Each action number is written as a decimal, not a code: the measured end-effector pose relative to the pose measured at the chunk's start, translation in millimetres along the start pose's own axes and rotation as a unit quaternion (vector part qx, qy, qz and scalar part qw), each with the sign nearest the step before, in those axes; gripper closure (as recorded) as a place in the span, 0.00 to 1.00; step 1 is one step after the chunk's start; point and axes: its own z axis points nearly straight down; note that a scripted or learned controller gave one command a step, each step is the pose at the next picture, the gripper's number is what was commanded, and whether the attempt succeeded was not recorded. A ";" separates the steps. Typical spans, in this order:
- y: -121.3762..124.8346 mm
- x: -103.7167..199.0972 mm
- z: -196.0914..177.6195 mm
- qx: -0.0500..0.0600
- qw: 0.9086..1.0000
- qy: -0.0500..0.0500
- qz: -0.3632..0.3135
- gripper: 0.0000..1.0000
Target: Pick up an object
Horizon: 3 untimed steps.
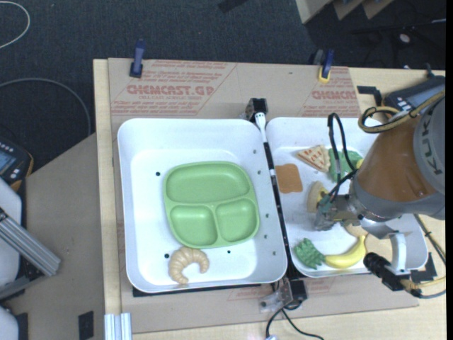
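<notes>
The two-finger gripper (327, 217) is lowered into the right shallow white bin (283, 134); its jaw state cannot be told. Beside it are counted one yellow banana (345, 256), one green leafy piece (307, 252), one brown square slice (289, 178) and one triangular pizza wedge (315, 157). One divided green plate (210, 204) and one tan croissant (187, 263) are recorded in the left bin (134, 190), with open floor along its walls.
</notes>
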 end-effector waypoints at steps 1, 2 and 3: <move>-2.1 75.3 -94.9 -0.004 1.000 0.001 -0.005 1.00; -4.1 138.6 -89.5 0.001 1.000 0.001 -0.004 1.00; -1.9 171.9 -229.3 -0.007 1.000 0.002 -0.004 1.00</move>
